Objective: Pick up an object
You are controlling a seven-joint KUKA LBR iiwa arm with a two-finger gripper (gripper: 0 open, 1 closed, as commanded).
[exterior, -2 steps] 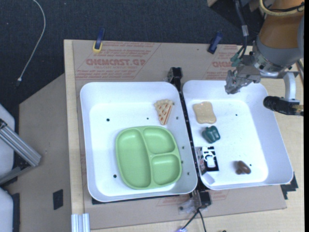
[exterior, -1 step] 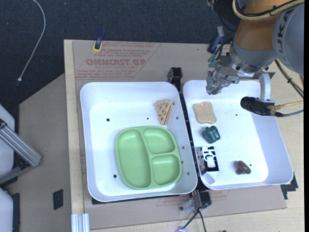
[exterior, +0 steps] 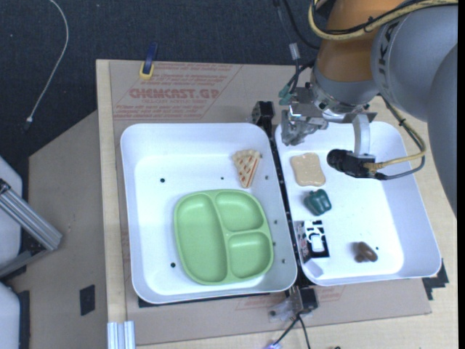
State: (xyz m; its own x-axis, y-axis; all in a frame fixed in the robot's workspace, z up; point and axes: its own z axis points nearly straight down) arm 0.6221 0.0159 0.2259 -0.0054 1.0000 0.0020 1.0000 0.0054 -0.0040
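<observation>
The arm's gripper (exterior: pixel 296 131) hung over the far left corner of the right white bin (exterior: pixel 407 195), and I could not tell how it was set. A flat tan bread-slice toy (exterior: pixel 307 169) lay just in front of it, apart from it. Nearest in that bin sat a small brown lump (exterior: pixel 365 251), with a small teal block (exterior: pixel 317 201) beyond. The left white bin (exterior: pixel 142 195) held a green three-compartment plastic plate (exterior: pixel 222 235) and, farther back, a tan waffle-like wedge (exterior: pixel 246 166).
</observation>
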